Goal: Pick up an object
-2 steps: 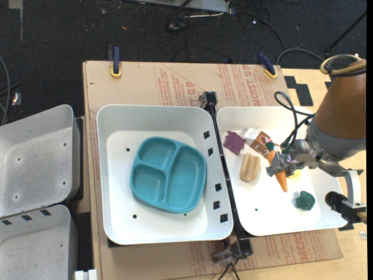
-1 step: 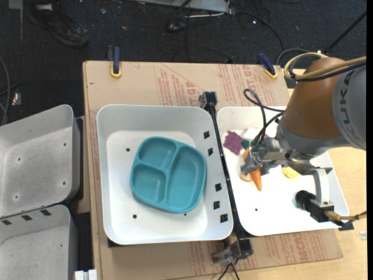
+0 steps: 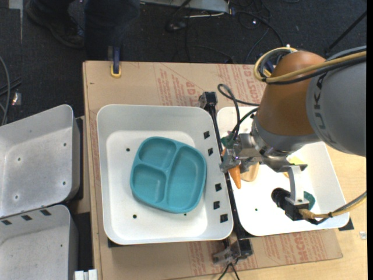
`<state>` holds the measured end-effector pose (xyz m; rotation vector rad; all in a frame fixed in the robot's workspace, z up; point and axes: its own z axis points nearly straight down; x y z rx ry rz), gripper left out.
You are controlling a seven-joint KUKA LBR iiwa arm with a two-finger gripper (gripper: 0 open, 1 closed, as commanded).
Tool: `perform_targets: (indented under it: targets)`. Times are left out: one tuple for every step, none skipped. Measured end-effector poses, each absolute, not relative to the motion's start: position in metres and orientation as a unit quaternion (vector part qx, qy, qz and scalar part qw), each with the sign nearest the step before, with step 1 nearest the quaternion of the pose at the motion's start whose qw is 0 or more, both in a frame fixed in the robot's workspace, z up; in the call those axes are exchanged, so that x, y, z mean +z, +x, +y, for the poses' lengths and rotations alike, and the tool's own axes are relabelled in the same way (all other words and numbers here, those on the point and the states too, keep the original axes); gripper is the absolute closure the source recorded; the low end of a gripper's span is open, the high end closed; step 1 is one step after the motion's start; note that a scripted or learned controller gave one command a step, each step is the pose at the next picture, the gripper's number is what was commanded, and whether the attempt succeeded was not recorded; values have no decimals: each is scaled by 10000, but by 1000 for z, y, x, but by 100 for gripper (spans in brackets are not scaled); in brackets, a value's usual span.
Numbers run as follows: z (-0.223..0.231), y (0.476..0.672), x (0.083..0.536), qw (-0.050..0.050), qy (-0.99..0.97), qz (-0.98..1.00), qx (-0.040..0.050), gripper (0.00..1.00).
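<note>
1. We take the teal divided plate as our landmark; it lies flat near the middle of the left white bin.
2. Right of the plate, just past that bin's wall, the gripper hangs over the near-left part of the right white bin.
3. An orange carrot-shaped piece shows directly beneath the gripper, right of the plate, its narrow tip pointing down the view.
4. A pale peach piece touches the orange one on the side away from the plate.
5. We cannot tell whether the gripper is apart or together, nor whether it grips the orange piece.
</note>
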<state>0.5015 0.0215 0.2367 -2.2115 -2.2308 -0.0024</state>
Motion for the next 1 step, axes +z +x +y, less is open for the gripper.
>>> perform_targets:
  targets:
    - [76, 516, 242, 4, -7039, -7103, -9, 100]
